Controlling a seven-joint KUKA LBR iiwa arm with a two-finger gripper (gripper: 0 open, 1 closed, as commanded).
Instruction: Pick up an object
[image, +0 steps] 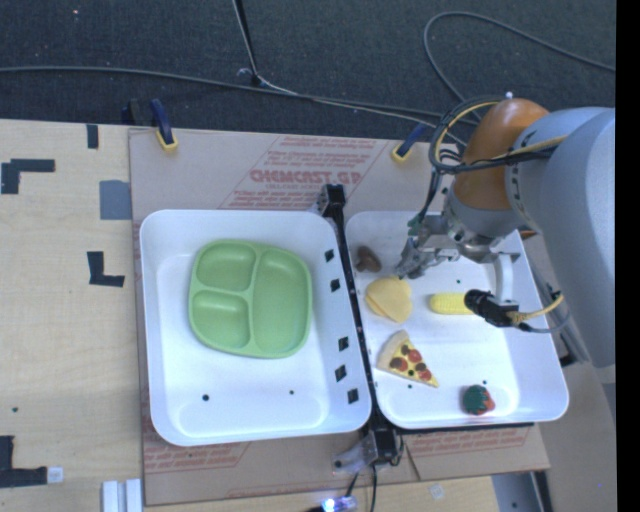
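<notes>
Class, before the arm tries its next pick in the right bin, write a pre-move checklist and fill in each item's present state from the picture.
1. Tool is over the right bin, where the toys lie: ok.
2. A target lies close by: the yellow shell-shaped piece sits just below the tool: ok.
3. Nothing already held in the tool: cannot tell, the wrist hides it.
4. Neighbours leave room: the small brown piece and the corn cob lie apart from the yellow piece: ok.
5. Pizza slice and strawberry are out of the way, nearer the front: ok.
6. Green plate lies in the left bin, away from the arm: ok.
</notes>
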